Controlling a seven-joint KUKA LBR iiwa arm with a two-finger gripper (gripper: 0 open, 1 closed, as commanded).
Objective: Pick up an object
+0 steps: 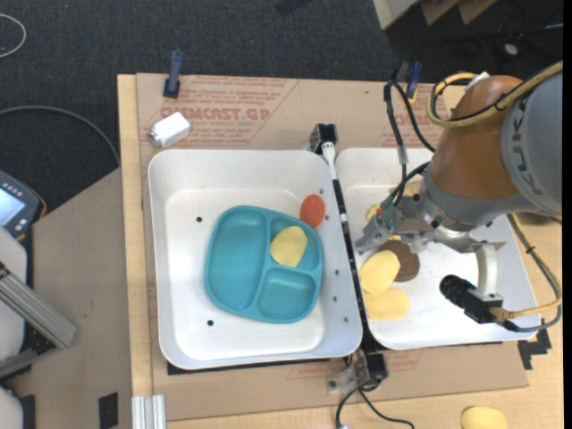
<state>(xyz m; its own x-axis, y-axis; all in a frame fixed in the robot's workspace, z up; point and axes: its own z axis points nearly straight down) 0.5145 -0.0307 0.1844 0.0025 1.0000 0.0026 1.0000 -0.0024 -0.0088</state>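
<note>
I'm working in a robot lab: a cardboard-topped counter [268, 105] on dark carpet [80, 25], loose cables [54, 119], clamps [172, 73], and two white bins [170, 239].

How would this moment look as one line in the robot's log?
arm: over right bin | gripper: above yellow piece | grasp: unconfirmed | left bin: teal tray

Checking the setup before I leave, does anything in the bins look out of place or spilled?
Nothing looks spilled or damaged. One oddity: a yellow piece lies outside both bins, at the bench's front right edge. The teal tray sits flat in the left bin.
</note>
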